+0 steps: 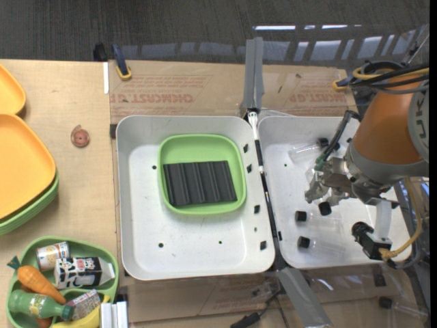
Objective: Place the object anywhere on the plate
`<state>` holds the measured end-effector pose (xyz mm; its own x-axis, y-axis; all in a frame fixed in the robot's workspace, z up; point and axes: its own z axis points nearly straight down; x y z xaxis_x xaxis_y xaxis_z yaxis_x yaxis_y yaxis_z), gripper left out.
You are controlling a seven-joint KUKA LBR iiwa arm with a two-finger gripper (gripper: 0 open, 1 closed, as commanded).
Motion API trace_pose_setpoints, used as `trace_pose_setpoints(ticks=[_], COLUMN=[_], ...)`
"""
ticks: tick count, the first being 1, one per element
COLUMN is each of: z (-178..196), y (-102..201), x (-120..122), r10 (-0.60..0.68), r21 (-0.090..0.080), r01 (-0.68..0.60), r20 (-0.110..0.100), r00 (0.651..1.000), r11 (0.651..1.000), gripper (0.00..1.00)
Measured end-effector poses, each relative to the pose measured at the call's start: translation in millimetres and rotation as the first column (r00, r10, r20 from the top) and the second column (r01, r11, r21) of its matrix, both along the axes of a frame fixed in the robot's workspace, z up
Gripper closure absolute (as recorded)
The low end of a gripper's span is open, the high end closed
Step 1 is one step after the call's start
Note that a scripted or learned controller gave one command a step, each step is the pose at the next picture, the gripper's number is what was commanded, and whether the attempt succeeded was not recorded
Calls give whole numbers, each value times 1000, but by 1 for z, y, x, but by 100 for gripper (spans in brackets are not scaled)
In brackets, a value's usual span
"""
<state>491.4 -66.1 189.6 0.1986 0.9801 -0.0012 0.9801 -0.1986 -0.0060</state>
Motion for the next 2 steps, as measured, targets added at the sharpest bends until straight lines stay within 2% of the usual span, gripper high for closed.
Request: trace_pose_setpoints(ticks=[1, 2], z=[0, 0], y=[105, 103], x=[16, 77], r10=[155, 280], r21=[-1, -1], r01=[-155, -280], r20=[2, 2], r00=[988, 960], r11=[988, 960], gripper=[100, 100])
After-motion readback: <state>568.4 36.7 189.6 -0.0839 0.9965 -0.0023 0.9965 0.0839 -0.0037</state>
